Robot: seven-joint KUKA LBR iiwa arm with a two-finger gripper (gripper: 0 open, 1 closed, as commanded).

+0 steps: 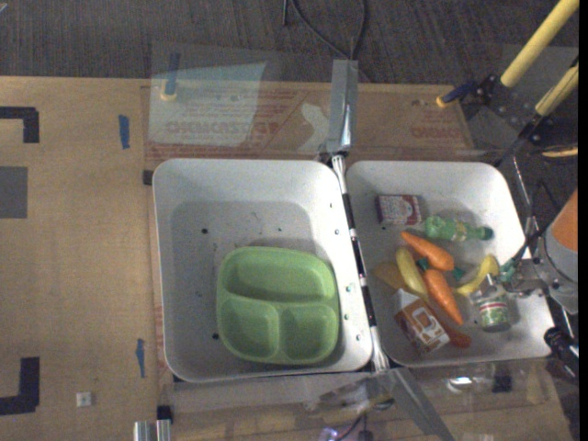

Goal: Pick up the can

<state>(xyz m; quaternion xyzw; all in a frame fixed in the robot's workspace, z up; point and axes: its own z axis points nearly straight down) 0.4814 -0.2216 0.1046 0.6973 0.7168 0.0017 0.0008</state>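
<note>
The can (493, 310), small with a silver top and a green label, stands in the right bin (496, 184) near its front right corner. A yellow banana (480, 275) lies just behind it and an orange carrot (444, 296) to its left. My gripper (521, 277) hangs at the bin's right wall, just right of and slightly behind the can, close to it. The arm's orange band (567, 238) is at the view's right edge. Nothing is visibly held.
The right bin also holds a red-and-white box (400, 209), a green bottle (455, 229), a second carrot (426, 249), another banana (410, 271) and a brown box (422, 327). A green divided plate (278, 303) lies in the left bin (184, 246).
</note>
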